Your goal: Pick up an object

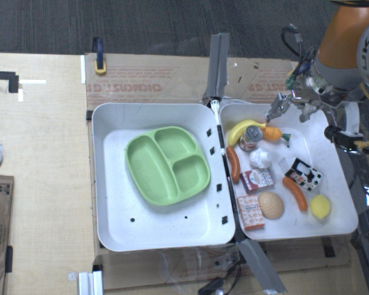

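1. Jaws (277,110): poised over far rim of right bin (341,226); holding nothing; open or closed cannot be told
2. Just below jaws: small orange piece (272,134), banana (241,129), can (251,137), all crowded together
3. Further below: crumpled white item (260,158), red sausage (234,163), red carton (257,179), brown egg-shaped item (270,205)
4. Well off to arm side: orange carrot-like piece (295,193), yellow lemon (320,207), standing apart
5. Far beyond partition: green divided plate (168,165) in left bin (104,183)
6. Advice: choose isolated target; lemon likely to roll, so centre over it, descend straight, close gently
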Robot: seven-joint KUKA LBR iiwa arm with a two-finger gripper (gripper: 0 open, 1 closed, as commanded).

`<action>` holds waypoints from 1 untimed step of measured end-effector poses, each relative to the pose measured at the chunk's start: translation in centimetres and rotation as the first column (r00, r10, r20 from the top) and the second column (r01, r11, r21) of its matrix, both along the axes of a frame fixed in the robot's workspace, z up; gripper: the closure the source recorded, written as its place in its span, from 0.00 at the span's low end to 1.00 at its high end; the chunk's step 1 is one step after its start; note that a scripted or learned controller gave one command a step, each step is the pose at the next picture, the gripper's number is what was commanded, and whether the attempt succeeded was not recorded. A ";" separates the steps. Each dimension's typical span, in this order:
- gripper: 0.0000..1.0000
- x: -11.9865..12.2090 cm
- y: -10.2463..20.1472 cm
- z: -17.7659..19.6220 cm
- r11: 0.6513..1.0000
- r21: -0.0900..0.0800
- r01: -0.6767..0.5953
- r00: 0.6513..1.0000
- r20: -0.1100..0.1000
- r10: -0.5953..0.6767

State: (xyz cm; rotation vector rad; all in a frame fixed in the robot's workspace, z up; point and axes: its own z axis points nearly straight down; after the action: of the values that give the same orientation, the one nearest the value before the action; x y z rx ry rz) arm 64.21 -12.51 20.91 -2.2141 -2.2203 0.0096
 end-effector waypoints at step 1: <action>0.00 -8.7 -4.8 -7.7 1.000 0.002 -0.009 1.000 0.000 0.009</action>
State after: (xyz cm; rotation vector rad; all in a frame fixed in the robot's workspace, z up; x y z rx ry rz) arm 55.48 -17.27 13.17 -2.2032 -2.2295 0.0077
